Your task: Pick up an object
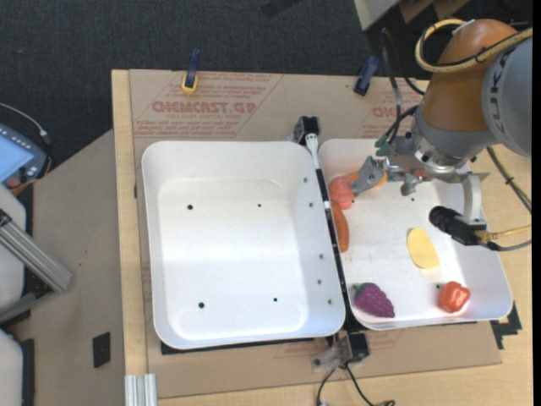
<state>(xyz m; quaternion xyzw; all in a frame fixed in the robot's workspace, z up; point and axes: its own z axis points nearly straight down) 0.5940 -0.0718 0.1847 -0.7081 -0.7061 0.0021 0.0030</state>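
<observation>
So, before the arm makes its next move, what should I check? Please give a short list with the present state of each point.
1. Objects in right bin: ok. Carrot, yellow piece, grapes, red pepper.
2. Gripper over the carrot's upper end: ok.
3. Object held: cannot tell.
4. Carrot clear of the wall: not ok, it lies along the divider.
5. Other objects apart from each other: ok.

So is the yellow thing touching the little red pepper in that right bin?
Apart. The camera view shows the yellow piece and the red pepper with bare white bin floor plainly between them.
</observation>
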